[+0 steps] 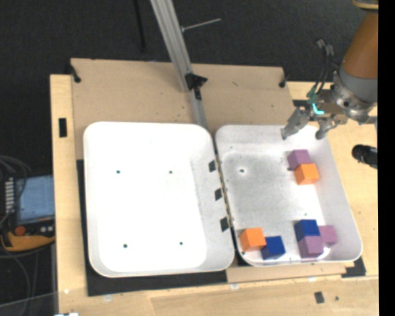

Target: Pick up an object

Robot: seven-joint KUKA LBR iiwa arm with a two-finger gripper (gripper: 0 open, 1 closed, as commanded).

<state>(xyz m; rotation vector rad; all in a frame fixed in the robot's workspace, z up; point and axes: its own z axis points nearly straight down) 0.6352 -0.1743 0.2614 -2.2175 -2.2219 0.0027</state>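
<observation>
The right bin [263, 183] holds several small blocks. A purple block [298, 157] touches an orange block [307, 173] near the bin's upper right. An orange block [253, 238] and a blue block [273, 247] lie at the front left. A blue block [307, 228], a purple block [310, 245] and a lighter purple block [328, 234] cluster at the front right. My gripper [307, 127] hovers over the bin's back right edge, above and behind the purple block. Its two fingers are spread apart with nothing between them.
The left bin [151, 196] lies beside the right one, joined by small clips. A slanted metal post [174, 38] rises behind the bins. A blue device [33, 199] and cables lie at the far left, off the bench.
</observation>
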